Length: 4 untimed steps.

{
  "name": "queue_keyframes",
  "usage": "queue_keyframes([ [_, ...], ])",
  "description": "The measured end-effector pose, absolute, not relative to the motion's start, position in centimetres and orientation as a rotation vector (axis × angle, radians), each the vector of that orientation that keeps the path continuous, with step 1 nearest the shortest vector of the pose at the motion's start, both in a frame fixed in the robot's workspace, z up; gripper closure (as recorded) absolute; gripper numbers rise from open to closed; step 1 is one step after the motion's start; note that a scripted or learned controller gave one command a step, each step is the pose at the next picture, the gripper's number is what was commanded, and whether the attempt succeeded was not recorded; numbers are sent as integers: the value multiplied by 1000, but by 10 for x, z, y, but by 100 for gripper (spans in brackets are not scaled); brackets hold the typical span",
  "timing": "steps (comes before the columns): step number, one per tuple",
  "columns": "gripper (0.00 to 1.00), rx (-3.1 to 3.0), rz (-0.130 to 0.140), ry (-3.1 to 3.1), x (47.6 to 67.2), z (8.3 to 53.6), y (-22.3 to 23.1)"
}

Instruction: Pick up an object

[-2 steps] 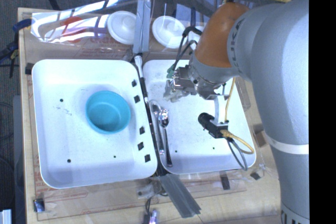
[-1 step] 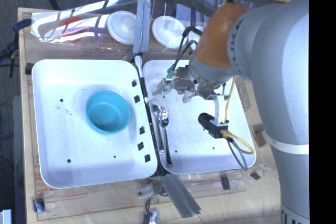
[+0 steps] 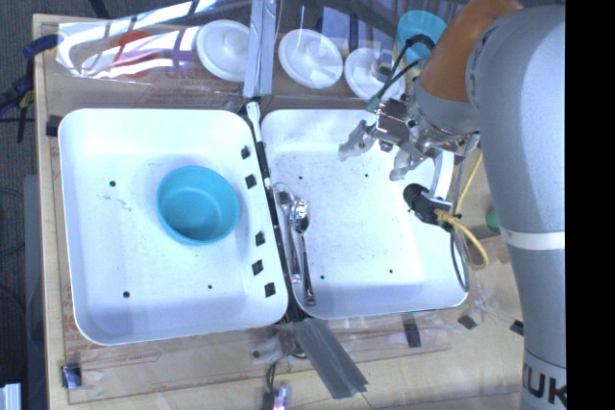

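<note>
Over the right bin's (image 3: 437, 298) far edge the claw (image 3: 377, 149) hung spread and unloaded, likely staged between tries, while the blue bowl (image 3: 198, 204) sat mid left bin (image 3: 86, 302) and a spoon (image 3: 296, 240) lay along the divider.

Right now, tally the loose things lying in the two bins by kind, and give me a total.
Blue bowl, left bin: 1
Metal spoon, right bin, by its left wall: 1
Total: 2

one blue bowl (image 3: 198, 204), one spoon (image 3: 295, 235), two bins (image 3: 96, 302)
</note>
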<state>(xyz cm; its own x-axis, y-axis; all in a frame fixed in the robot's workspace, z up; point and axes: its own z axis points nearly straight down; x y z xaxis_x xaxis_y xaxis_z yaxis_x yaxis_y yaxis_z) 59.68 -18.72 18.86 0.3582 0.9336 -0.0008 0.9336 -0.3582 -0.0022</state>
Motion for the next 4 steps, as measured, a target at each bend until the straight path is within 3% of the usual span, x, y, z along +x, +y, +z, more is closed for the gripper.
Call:
queue_keyframes([
  [1, 0, -2583, 5, -1781, 559, 135, -149],
  [2, 0, -2611, 1, -1744, 555, 182, -198],
  [3, 0, -2690, 3, -1617, 530, 91, -128],
  [4, 0, -2676, 0, -1645, 527, 208, -160],
])
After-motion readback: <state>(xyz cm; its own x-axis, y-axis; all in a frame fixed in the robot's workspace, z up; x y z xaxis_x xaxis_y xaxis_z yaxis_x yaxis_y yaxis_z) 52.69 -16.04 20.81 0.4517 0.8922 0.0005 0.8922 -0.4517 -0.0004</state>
